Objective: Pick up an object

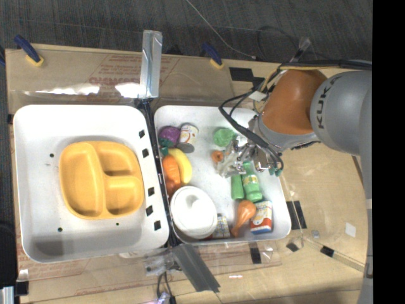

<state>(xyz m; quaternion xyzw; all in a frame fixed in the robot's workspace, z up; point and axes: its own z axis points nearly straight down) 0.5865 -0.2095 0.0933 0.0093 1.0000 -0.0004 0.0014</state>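
Green bottle [245,186] lies lengthwise just below gripper [235,160].

I worked in a lab: cardboard-covered bench [82,68] with clamps [28,50], taped bins [31,170], loose cables [190,8].

A cardboard-covered bench [329,233] bears two white bins side by side: left bin [25,170], right bin [209,116]

Toys [245,187] crowding right bin [202,116]
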